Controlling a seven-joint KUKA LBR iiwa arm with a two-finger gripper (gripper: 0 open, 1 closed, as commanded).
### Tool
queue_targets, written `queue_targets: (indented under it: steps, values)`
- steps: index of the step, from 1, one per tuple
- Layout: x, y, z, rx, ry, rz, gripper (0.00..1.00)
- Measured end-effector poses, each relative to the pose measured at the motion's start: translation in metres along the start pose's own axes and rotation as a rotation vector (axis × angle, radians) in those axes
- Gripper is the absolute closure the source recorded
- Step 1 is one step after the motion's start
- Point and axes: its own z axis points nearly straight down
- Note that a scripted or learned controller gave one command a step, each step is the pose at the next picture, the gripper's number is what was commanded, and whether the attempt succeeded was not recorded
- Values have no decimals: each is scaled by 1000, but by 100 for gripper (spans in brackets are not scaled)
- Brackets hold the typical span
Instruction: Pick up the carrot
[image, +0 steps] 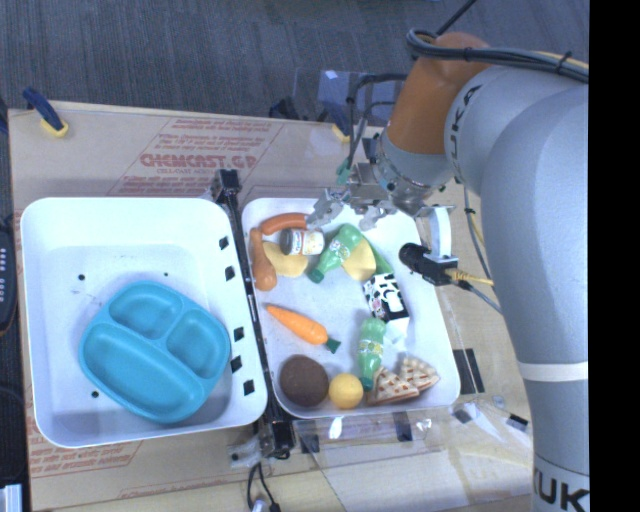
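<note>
one fixed camera above the bench, angled down, both white bins framed, arm entering right

The carrot is seen lying mid-right bin; the gripper is poised above the bin's far end.

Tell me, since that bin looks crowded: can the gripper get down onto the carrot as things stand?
Probably yes. The carrot lies by itself on bare bin floor, nothing on top of it, and the gripper hangs above the same bin's far end.
</note>
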Motion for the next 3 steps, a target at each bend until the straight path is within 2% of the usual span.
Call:
queue_targets:
  steps: [1,2,3]
  values:
    - [21,-19,90,-8,-2,-137,0]
    - [22,-20,82,2,-2,-145,100]
    - [116,-40,6,-9,0,-171,100]
